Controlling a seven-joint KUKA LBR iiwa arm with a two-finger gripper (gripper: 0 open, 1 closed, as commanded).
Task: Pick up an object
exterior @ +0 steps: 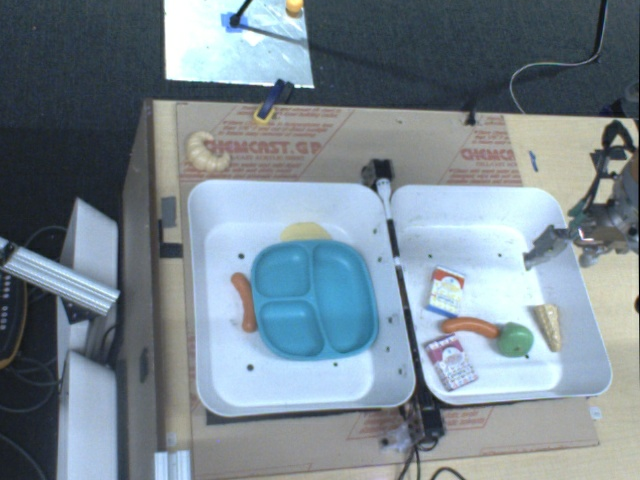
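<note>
A: Gripper (pixel 548 246) is hanging over the upper right corner of the right bin (pixel 480 204), reaching in from the right edge. I cannot tell what state it is in; the end of the arm is showing as a blurred grey shape, and nothing is visibly hanging from it.

B: What is lying below it?

A: 5 things are sitting in the right bin, all toward its lower half. A small white and yellow carton (pixel 446 292) is lying near the middle. Just below it, an orange sausage (pixel 468 326) is stretching sideways, its right end touching a green apple (pixel 515 340). A red and white packet (pixel 452 361) is lying below the sausage, near the bin's lower edge. A pale wedge (pixel 548 326) is resting by the right wall, just beside the apple.

B: And the other bin?

A: The left bin (pixel 220 298) is holding a blue divided tray (pixel 313 299) with 3 compartments. A second orange sausage (pixel 244 301) is lying upright in the view just left of the tray, and a yellow round piece (pixel 305 232) is peeking out from behind the tray's upper edge.

B: Is the gripper touching anything?

A: It is standing well apart from every item, above them in the view.
</note>
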